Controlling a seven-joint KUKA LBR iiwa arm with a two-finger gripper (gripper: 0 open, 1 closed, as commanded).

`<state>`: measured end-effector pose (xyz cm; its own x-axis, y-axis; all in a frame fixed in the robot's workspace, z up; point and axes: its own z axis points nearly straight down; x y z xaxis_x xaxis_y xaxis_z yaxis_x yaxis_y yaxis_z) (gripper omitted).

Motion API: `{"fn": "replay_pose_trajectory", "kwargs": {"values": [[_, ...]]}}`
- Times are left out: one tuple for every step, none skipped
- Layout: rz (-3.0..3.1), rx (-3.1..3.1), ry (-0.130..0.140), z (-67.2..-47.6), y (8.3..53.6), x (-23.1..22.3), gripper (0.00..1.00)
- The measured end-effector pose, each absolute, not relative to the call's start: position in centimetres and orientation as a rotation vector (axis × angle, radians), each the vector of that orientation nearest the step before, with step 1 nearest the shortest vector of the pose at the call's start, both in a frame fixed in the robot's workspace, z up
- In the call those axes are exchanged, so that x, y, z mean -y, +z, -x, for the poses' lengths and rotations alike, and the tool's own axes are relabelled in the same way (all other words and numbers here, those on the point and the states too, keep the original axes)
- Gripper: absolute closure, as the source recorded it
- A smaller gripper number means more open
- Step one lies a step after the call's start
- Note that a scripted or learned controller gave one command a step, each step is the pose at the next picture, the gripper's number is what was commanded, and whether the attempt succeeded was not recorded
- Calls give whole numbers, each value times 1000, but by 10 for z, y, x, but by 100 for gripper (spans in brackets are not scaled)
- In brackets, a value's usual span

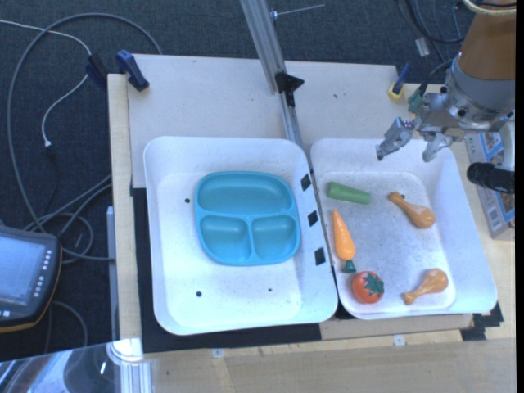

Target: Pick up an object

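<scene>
Now we see the metal two-finger pincer [413,142] spread apart and holding nothing, poised over the right shallow white bin's [468,228] far rim. Nearest below lies the green plastic cucumber [349,193], lying flat and separate from the other toys, likely our easiest grab.

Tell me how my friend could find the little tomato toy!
Look at the right-hand white bin, the one with toy food in it, not the one holding the blue plate. Go to its near edge, just below the tip of the carrot. The tomato is the only round red thing there, with a green top.
</scene>
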<state>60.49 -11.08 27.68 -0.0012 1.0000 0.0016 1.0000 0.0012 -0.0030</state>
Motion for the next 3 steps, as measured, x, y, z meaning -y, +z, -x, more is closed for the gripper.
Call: {"fn": "replay_pose_trajectory", "kwargs": {"values": [[2218,2220,1,-605,277,111,0],[2217,2218,6,-606,234,112,0],[2217,2217,6,-604,192,110,0]]}}
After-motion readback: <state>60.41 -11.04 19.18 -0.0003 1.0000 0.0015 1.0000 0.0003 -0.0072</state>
